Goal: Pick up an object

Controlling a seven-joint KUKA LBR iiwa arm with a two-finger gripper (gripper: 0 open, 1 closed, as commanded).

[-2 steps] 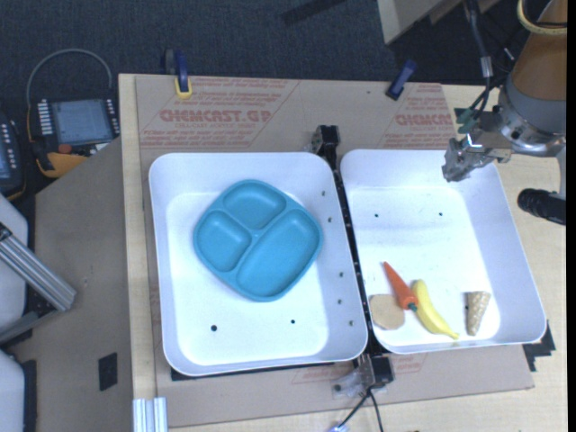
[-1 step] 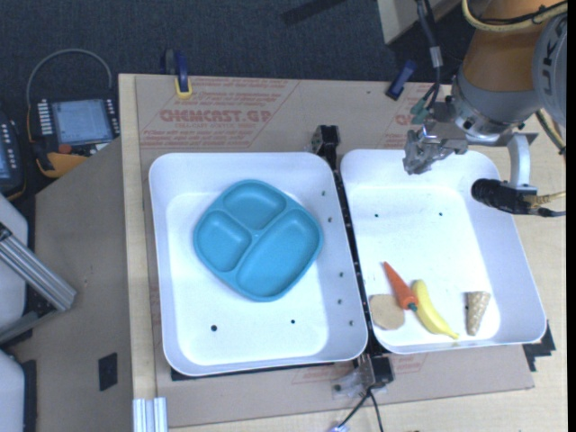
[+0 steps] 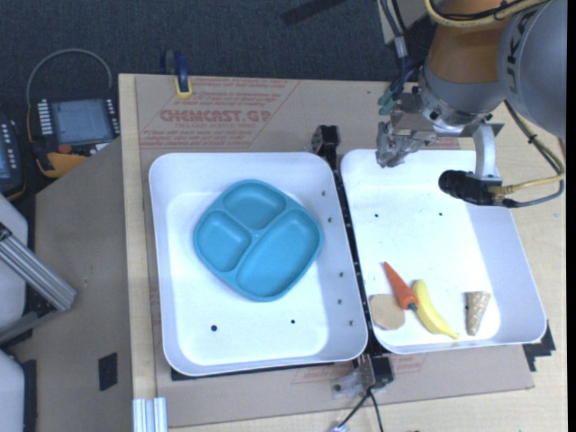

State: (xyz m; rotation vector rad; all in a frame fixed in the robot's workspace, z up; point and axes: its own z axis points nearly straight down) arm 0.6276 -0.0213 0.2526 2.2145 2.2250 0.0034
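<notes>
Four small items [image 3: 430,306] along right bin's [image 3: 450,232] near edge, fingers [image 3: 393,156] (state unclear) at far rim.

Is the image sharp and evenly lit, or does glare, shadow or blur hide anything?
Camera view: even light, soft shadows; the blue sectioned plastic plate, yellow toy banana and orange toy carrot are sharp; the hand is slightly soft against the glare-free right-hand shallow white bin.

Bright, even light from overhead washes the two white bins [image 3: 261,349] almost to featureless white, with only soft, faint shadows under the blue divided plate [image 3: 258,238]. The dark floor [image 3: 135,16] around the counter [image 3: 225,115] stays dim. Focus is mildly soft throughout, and the arm [image 3: 486,43] at upper right looks slightly blurred.
</notes>
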